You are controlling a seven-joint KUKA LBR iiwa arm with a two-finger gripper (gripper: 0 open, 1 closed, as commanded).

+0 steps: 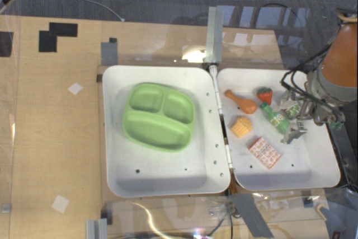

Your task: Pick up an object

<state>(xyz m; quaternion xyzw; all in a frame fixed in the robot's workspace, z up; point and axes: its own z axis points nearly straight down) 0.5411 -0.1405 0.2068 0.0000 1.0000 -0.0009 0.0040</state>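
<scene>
- Gripper (pixel 295 130): metal two-finger unit low over the right shallow white bin (pixel 313 173), near its right side; can't tell if the jaws are apart or closed, nothing visibly between them.
- Green plastic bottle (pixel 273 117): lying tilted, just left of the gripper, its lower end close to the fingertips; contact unclear.
- Small red-and-green toy vegetable (pixel 265 95): up-left of the gripper, beside the bottle's top end.
- Orange toy drumstick (pixel 241 101): further left, lying flat.
- Yellow toy corn chunk (pixel 241 127): left of the gripper, near the bin's left wall.
- Red-and-white patterned flat packet (pixel 264 153): below-left of the gripper; print too small to read.
- Green three-compartment plastic tray (pixel 160 116): well to the left, in the left shallow white bin (pixel 128 173).
</scene>
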